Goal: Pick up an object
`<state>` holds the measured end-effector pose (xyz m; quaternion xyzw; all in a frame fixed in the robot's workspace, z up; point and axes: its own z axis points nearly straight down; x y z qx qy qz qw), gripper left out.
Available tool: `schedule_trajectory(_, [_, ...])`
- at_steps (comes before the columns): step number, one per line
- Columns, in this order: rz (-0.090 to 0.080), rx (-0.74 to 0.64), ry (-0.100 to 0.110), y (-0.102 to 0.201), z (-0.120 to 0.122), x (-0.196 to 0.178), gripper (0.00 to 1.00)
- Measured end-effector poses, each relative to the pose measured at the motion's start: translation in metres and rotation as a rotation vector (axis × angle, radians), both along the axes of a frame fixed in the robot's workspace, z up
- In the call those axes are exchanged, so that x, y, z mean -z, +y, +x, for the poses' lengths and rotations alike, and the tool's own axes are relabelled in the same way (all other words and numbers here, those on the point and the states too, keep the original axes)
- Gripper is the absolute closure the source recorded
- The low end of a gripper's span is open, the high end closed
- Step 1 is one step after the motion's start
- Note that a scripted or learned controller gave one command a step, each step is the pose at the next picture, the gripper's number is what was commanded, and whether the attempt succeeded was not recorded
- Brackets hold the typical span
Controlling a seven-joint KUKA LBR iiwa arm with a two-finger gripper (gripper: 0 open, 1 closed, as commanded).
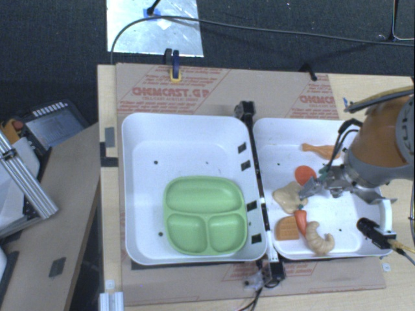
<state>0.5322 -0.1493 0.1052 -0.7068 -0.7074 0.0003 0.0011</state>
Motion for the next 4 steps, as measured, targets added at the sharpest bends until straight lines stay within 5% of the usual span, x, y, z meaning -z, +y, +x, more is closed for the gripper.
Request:
schedule_trajectory(1, [-0.003,-0.001,-0.005,-0.001,0.001,-0.013,1.0])
schedule_trajectory(4, [-0.004,-0.003,-0.01,0.001,0.005,-0.177,1.0])
